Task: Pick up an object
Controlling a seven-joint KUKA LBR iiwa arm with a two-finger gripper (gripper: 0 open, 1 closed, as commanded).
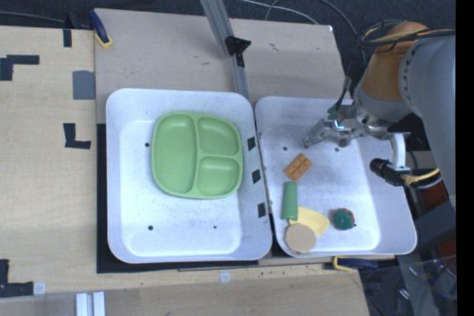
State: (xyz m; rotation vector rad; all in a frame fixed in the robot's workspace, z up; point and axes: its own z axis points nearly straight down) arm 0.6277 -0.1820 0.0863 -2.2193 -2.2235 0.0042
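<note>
My gripper (326, 135) hangs over the back part of the right bin (385, 233), reaching in from the right, with its fingers spread open and nothing between them. Just in front of it and slightly left lies a small brown waffle-like block (298, 166). Further forward a green cylinder (289, 200) lies lengthwise beside a yellow piece (311, 219). A tan round disc (301, 237) rests at the bin's front, and a small dark green ball with a red spot (342, 218) sits to the right of the yellow piece.
The left bin (126, 233) holds a green divided plate (198, 155). A slanted metal bar (211, 4) runs from the top down to the gap between the bins. Black cables and a connector (381, 168) hang at the right bin's right edge.
</note>
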